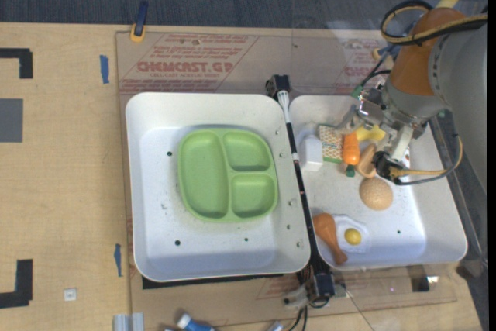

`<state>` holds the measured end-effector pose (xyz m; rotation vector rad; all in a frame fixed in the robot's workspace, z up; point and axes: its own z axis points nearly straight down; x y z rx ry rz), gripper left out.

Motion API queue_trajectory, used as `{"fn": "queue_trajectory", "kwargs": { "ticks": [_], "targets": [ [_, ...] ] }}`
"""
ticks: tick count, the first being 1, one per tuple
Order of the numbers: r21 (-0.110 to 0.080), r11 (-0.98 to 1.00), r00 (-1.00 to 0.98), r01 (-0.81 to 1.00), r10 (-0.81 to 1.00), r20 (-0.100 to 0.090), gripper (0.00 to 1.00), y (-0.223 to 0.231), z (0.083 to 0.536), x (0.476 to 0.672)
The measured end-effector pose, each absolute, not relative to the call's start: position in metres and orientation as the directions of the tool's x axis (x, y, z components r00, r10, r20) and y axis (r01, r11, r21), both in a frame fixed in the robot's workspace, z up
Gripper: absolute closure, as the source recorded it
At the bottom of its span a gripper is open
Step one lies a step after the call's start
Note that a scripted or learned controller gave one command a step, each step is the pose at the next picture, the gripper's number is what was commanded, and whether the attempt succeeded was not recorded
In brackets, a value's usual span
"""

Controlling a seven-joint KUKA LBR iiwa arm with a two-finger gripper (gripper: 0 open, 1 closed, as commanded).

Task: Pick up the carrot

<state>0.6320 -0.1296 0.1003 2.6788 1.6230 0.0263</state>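
Wooden table under a slanted overhead camera carries two shallow white bins side by side: the left bin bears a green divided plate, and the right bin is where you have all the clutter. Your carrot lies in the upper middle of that right bin, an orange stub standing nearly on end, with the end effector low right beside it; whether the fingers are spread or pressed together you cannot tell, because the wrist and its cables cover them, and nothing shows the carrot between them. That is your first risk: a closure beside the carrot rather than around it would lift nothing. The carrot is crowded. A patterned cracker-like piece touches it on the side toward the left bin, a yellow piece sits against it under the wrist, and a small white item lies just beyond. A finger landing on any of these could tip the carrot over, or pinch the wrong thing along with it. A tan egg-shaped object lies near below; a sideways nudge could send it rolling. Farther down, a drumstick-like toy and a fried egg are well apart and should stay out of trouble.
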Motion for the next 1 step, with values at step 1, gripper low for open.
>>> {"fn": "queue_trajectory", "kwargs": {
  "ticks": [1],
  "targets": [
    [0.027,-0.461,0.46,0.887,0.888,0.018,1.0,-0.1272,0.1144,0.6367]
  ]
}}
